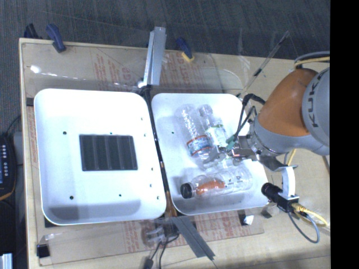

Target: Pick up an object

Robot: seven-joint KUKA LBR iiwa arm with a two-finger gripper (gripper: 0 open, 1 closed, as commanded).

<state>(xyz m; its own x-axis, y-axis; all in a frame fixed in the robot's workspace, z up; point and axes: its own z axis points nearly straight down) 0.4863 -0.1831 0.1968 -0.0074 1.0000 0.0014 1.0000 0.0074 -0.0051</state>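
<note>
gripper (234, 148) fingertips hidden against clear bottles (202, 133), arm (297, 116) cut off at right edge

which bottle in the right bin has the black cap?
The bottle with the orange label, lying on its side along the right bin's near edge, black cap pointing left. The other clear bottles lie higher up.

The pincer (229, 148) hangs over clear plastic bottles (202, 132) in the right bin (168, 150); a dark-capped bottle (216, 185) lies nearer.

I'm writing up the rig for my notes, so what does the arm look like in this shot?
The arm is grey with a broad, rounded orange band above the wrist. Thin dark cables run along the wrist toward the gripper, which is small, metallic and grey.
</note>
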